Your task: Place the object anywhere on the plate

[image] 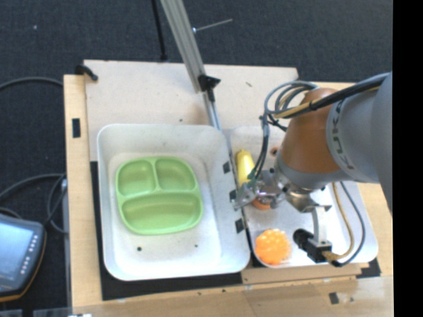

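- In the right white bin (357, 197), the claw (254, 195) hung low over a small orange-red object (263, 203); whether it gripped, I could not tell.
- Left of the claw, the green three-compartment plastic plate (158, 195) lay bare.
- Grasping and placing apparently remained.

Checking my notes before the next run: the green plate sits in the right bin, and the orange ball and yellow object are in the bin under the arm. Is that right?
One thing is wrong: the plate sits in the left bin, not the right. The camera view shows it alone there. The orange ball and yellow object are indeed in the right bin, under the arm.
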Available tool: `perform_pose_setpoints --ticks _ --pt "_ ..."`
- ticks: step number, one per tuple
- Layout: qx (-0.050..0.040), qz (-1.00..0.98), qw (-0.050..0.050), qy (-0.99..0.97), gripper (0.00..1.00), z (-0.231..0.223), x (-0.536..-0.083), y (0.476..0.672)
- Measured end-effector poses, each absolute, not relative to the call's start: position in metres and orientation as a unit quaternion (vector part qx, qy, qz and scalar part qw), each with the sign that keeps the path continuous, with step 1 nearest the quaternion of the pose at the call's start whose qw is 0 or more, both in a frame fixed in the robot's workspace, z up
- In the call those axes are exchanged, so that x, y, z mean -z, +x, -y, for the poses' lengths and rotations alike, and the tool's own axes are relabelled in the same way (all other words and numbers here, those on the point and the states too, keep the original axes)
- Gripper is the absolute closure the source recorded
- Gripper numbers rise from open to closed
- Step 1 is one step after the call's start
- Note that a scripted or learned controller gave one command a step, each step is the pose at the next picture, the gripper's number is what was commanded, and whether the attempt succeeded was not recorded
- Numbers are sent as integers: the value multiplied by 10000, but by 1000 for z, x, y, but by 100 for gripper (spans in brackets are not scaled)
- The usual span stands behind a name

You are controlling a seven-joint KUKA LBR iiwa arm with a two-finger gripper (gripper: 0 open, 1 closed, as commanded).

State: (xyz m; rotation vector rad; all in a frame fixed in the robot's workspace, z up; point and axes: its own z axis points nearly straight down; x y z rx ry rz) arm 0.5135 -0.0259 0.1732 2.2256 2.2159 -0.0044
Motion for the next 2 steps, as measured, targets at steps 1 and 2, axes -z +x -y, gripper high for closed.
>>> perform_pose_setpoints --ticks 1,2 --pt "-105 -7117 -14 7024 0 50 -142 512" --pt "-23 -7082 38 7060 0 86 -205 541"
